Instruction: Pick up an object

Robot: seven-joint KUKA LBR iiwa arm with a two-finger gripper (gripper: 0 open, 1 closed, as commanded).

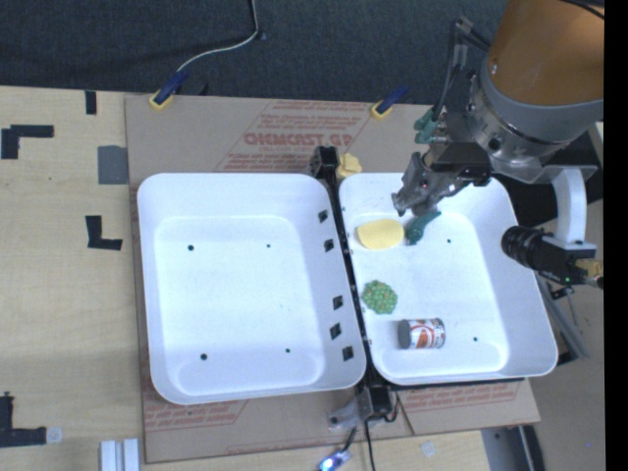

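Fingers clenched on a teal thing, low over the right bin, just R of a yellow lump. Green ball & small can sit nearer the front; left bin alongside on the worktop.

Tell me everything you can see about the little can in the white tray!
The little can lies on its side near the front of the right bin, its length running left to right. Its body is white with red markings too small to read, and its left end looks dark grey, like metal. It rests on the bin floor, apart from everything else. The green bumpy ball is its closest neighbour, just up and to the left, not touching.
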